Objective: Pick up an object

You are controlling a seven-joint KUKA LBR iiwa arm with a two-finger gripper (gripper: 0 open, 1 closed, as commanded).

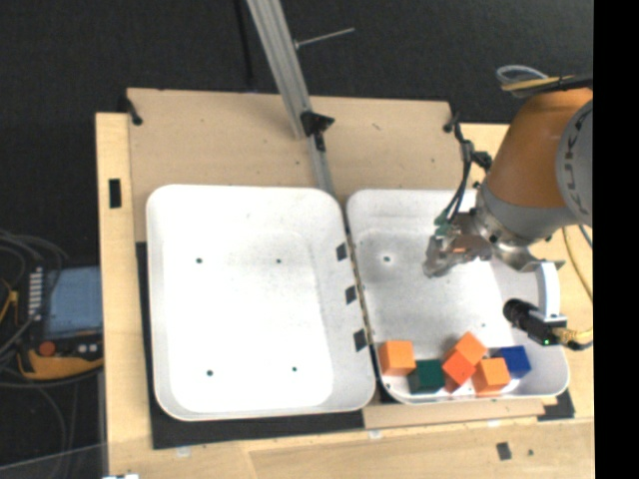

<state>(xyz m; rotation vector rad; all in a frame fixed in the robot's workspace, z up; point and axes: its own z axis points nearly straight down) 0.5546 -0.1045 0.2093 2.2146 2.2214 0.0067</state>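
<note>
The blocks, among them an orange block, a green block and a blue block, lie together at the near edge of the right bin. The gripper hangs above the bin's middle, well apart from them; whether it is open or closed I cannot tell. I judge the step is the approach, and the next move calls for travelling nearer and descending over one block.

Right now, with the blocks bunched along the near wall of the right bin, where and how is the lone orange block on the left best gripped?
Probably from straight above. The orange block sits slightly apart from the green block, so its left and right faces look free. Its near side lies towards the right bin wall. The gripper hangs farther back.
</note>
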